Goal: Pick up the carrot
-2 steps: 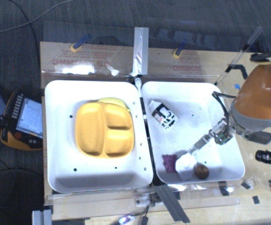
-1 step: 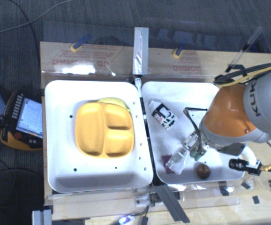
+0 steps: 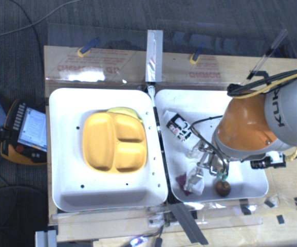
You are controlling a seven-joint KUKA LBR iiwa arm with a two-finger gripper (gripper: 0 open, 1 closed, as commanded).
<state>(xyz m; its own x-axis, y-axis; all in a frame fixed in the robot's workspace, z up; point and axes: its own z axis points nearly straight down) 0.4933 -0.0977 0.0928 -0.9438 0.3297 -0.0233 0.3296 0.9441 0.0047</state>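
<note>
Arm reaches into the right bin, gripper low over its floor beside a small brown item; its opening and grip cannot be judged, nor can the carrot be identified

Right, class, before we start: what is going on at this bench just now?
A grey and orange robot arm reaches in from the right over the right-hand white bin. Its gripper is low near the bin's front, close to a dark purple thing and a small brown round thing. I cannot make out a carrot, nor anything held. The left bin holds a yellow divided tray.
</note>
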